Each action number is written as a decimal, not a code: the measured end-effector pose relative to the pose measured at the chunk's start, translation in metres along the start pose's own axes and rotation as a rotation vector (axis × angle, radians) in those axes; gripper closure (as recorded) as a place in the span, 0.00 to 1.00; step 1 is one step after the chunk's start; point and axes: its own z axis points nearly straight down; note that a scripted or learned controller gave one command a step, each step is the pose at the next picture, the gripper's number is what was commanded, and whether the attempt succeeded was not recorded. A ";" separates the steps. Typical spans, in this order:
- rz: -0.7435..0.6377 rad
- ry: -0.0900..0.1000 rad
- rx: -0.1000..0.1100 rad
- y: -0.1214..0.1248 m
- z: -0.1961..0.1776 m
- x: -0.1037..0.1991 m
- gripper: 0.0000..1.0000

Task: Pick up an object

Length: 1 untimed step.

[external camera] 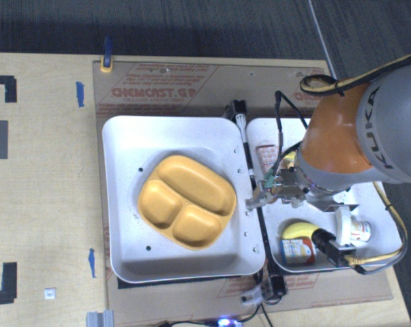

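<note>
The tool (277, 186) hangs over the divide between bins; its state cannot be determined. Descending here risks striking the left bin (116, 182) rim.

Bench (41, 203): light wood. A brown board (191, 87) lies on it. Two white bins sit side by side on the board: left bin (123, 135), right bin (392, 240).

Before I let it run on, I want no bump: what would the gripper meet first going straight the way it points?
Probably the wall between the two bins. The gripper points toward the left bin, and beyond that wall lies the yellow tray. Height is unclear, so it may pass above.
</note>
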 end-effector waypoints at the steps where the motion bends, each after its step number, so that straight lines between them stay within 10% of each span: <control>1: 0.000 0.000 0.000 0.000 0.000 0.000 0.00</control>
